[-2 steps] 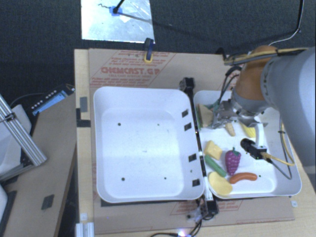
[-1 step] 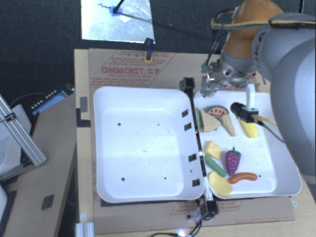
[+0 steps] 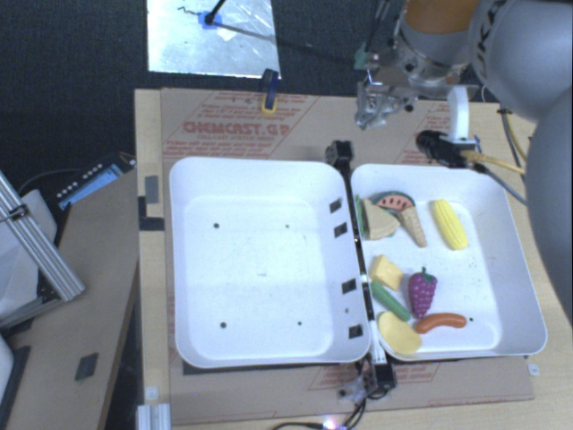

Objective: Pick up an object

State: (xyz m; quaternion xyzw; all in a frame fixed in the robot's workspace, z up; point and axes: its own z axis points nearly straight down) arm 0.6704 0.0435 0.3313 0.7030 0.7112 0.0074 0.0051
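Hand (image 3: 376, 115) raised behind the bins, well apart from the toys; finger spacing cannot be told.

Below and nearer: right bin (image 3: 515, 240) holding corn (image 3: 449, 223), melon slice (image 3: 394, 202), grapes (image 3: 422, 288), sausage (image 3: 440, 322). Best aimed at the corn, lying clear of its neighbours; descend vertically, straddle across its width.

The grey arm (image 3: 528, 52) comes in from about two o'clock, its bulky elbow at the right edge. The orange band (image 3: 439, 7) sits above the wrist near one o'clock. Below it the gripper (image 3: 372, 115) hangs pointing down, up around twelve o'clock of the frame.
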